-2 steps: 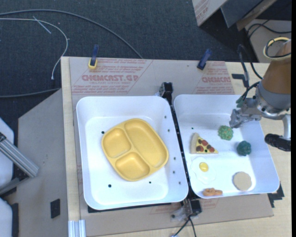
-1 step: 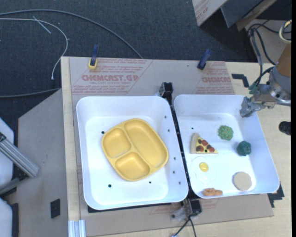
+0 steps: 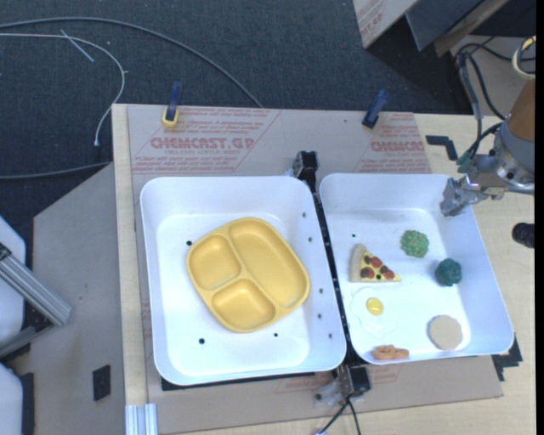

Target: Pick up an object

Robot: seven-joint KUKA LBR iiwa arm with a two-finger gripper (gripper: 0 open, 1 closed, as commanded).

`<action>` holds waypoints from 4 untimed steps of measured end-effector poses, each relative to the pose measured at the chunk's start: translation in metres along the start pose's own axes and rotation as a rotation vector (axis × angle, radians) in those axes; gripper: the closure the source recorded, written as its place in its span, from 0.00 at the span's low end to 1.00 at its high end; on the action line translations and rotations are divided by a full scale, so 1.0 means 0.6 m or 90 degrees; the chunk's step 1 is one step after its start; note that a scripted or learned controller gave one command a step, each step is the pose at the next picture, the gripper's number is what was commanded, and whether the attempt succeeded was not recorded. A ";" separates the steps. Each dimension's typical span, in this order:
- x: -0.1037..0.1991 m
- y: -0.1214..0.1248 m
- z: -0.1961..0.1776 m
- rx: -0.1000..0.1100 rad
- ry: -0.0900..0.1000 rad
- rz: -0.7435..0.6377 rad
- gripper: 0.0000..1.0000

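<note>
The gripper (image 3: 455,200) hangs over the right bin's (image 3: 387,191) far right rim; finger state I cannot tell. Down-left lies a flat pizza slice (image 3: 371,266), tip pointing away, crust nearest.

The arm (image 3: 523,127) was cut off by the right edge, so little beyond its wrist could be seen. The gripper (image 3: 455,200) at the right bin's (image 3: 408,183) far right corner was too small and blurred to tell how its fingers stood. A cardboard box (image 3: 382,19) at the far side was cut by the top edge
</note>
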State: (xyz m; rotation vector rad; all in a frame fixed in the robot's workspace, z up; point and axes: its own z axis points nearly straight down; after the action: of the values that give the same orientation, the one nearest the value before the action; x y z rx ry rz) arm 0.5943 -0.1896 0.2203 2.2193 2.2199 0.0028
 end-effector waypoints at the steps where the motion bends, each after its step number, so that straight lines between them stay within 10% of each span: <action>1: 0.087 0.009 -0.001 0.003 0.002 -0.003 1.00; 4: 0.348 -0.043 -0.006 0.005 0.002 -0.003 1.00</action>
State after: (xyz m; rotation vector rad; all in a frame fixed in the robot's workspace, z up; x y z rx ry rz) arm 0.5686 0.0194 0.2234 2.2193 2.2303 -0.0026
